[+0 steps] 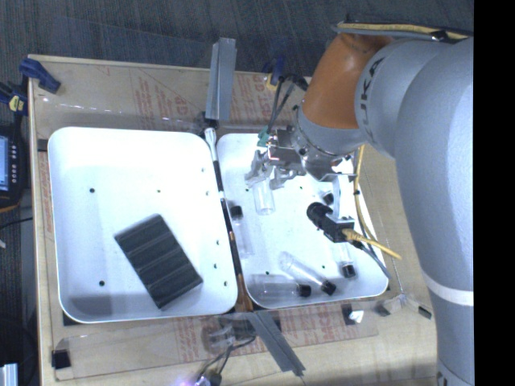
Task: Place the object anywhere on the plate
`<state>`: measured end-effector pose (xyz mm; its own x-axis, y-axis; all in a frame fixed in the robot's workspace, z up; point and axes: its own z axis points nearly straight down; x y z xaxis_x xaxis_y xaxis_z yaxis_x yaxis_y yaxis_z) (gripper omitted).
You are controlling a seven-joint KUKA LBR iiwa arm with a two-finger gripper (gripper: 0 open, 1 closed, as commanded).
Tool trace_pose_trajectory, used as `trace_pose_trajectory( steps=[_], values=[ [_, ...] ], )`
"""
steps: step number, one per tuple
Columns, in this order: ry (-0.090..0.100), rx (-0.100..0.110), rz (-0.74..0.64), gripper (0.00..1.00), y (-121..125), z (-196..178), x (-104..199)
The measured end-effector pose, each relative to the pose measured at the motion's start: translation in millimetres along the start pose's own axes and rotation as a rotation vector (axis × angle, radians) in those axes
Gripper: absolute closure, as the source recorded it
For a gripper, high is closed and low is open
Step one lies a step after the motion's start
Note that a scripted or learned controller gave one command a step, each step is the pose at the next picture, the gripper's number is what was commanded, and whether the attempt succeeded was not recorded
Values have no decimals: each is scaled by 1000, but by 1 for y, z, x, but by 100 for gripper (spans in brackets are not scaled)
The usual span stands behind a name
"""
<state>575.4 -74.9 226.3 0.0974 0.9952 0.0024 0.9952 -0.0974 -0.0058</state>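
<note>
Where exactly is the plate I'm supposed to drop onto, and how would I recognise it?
Look at the left white bin, the one away from the arm. In its lower middle lies a dark grey rectangular ribbed plate, set at a slant. It is the sole dark slab in that bin, while the small clear tubes with black caps all lie in the right white bin.
</note>
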Motion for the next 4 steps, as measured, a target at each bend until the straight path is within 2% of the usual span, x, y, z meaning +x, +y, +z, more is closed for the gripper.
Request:
trace_pose_trajectory(
  steps=[1,2,3,4],
  values=[
    [-1,-4,325,100,11,-91,67],
    [-3,-1,385,100,40,-50,212],
    [-5,3,35,100,-10,-25,205],
    [-1,-3,802,100,30,-10,243]
  ],
)
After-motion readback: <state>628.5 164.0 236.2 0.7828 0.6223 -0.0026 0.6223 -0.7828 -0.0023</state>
